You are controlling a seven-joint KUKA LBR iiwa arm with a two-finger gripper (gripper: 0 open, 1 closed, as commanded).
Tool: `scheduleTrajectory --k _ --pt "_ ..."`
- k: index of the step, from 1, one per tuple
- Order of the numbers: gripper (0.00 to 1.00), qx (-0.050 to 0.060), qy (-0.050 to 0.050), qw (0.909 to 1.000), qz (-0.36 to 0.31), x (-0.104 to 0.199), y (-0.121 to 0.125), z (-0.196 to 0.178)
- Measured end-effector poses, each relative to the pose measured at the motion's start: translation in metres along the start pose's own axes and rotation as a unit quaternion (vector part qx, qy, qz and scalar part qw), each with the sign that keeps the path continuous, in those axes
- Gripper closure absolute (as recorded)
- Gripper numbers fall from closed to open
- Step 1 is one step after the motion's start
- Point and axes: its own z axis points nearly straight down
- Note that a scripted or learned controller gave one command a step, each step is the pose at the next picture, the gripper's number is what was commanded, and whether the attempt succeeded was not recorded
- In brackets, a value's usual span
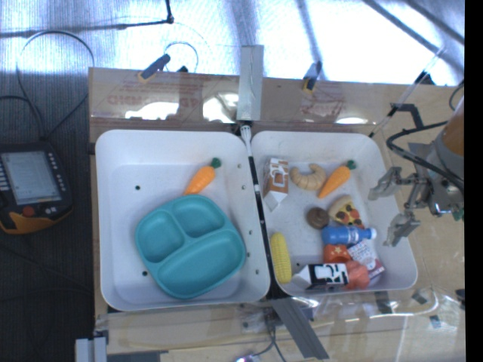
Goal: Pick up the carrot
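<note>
Hovering spread and empty, the tool [396, 206] hangs over the right bin's [375, 148] edge (carrot [334, 179] well apart).

**Bench & surroundings**

Light wood bench [434, 277] on dark grey floor [45, 277]. Sunlight stripes across pale floor [317, 21] at top. Black cables [53, 40] loop at upper left; a pendant w/ screen [30, 183] lies at left. Clear taped sheet [181, 100] along bench's far edge.
</note>
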Motion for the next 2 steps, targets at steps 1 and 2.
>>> scheduleTrajectory --k 1,2 --pt "0.0 0.0 -0.002 0.9996 0.028 -0.073 0.004 0.102" --pt "0.0 0.0 -0.002 0.9926 0.122 -0.12 0.002 0.136"
